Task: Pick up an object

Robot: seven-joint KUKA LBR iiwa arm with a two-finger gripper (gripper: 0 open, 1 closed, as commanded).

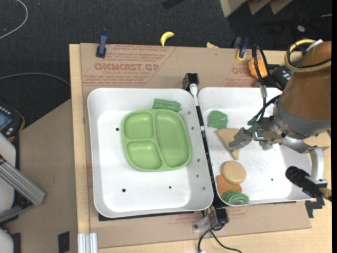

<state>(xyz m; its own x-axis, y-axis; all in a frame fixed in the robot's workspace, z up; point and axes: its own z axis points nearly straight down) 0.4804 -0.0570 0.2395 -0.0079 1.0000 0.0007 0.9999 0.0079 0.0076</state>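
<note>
My gripper (pixel 241 139) hangs over the right bin (pixel 274 190), its tip right at a tan wedge-shaped piece (pixel 226 137) lying near the bin's left wall. A green crumpled object (pixel 217 119) lies just beyond the wedge. Toward the bin's front left corner sit a round tan object (pixel 233 171), an orange piece (pixel 226 185) under it, and a small green round object (pixel 235 197). In the left bin (pixel 105 183) rests a green divided plate (pixel 157 139), with a green flat object (pixel 167 105) at its far edge.
The arm's grey body with its orange band (pixel 308 88) covers the right bin's right side. A black divider clamp (pixel 191 81) sits between the bins at the back. Cables (pixel 261 83) hang near the back right corner.
</note>
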